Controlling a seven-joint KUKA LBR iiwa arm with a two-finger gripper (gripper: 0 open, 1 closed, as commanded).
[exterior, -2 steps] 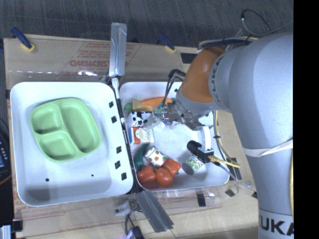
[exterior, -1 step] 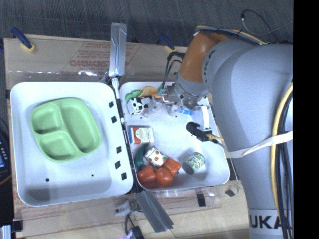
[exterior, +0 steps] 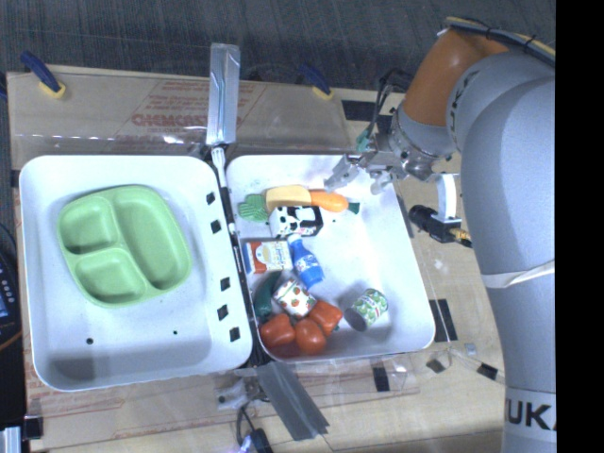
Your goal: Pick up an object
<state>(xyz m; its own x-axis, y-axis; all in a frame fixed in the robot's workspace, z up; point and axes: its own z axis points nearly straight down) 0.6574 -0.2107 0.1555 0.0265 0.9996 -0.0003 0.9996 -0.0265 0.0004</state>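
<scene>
The right bin point(exterior: 401, 253) holds a pile of toy groceries. A yellow banana point(exterior: 287, 195) and an orange carrot point(exterior: 328, 200) lie at the back, with a black-and-white cow toy point(exterior: 294, 220) just in front. A small carton point(exterior: 270, 254) and a blue bottle point(exterior: 306, 265) sit mid-bin. At the front lie a strawberry-print can point(exterior: 293, 298), red tomatoes point(exterior: 291, 334) and a green-labelled can point(exterior: 367, 308). My gripper point(exterior: 360, 176) hangs over the bin's far right corner, just right of the carrot's tip. Its fingers are spread open with nothing between them.
The left bin point(exterior: 47, 347) holds a green divided plate point(exterior: 123, 243). A metal bar point(exterior: 221, 92) stands at the back between the bins. My grey arm point(exterior: 500, 159) covers the bench right of the right bin. A clear sheet lies behind the bins.
</scene>
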